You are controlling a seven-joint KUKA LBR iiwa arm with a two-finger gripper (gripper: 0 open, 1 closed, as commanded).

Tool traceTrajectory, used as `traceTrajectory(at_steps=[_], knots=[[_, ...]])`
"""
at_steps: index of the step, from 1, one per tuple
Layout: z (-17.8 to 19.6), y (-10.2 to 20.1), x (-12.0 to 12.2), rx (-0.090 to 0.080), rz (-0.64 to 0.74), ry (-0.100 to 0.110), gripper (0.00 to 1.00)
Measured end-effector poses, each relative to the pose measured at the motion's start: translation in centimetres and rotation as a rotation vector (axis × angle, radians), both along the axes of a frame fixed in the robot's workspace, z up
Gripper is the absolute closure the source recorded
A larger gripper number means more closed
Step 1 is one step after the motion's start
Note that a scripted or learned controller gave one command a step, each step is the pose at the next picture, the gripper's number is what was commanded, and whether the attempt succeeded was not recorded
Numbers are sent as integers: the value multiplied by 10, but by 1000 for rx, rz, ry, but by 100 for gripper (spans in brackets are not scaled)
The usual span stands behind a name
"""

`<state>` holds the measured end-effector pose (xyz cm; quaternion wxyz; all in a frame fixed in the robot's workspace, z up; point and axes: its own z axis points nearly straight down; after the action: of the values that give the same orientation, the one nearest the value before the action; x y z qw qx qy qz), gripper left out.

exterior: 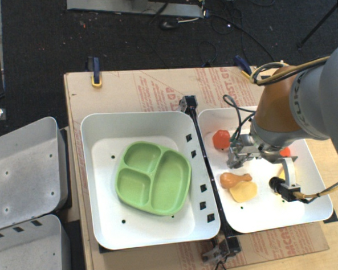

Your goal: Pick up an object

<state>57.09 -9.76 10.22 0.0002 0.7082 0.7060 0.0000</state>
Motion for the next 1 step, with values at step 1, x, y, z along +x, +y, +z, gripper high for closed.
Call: traceTrajectory(at_steps=[1], knots=[[49,-8,-5,-1,1,-5,100]])
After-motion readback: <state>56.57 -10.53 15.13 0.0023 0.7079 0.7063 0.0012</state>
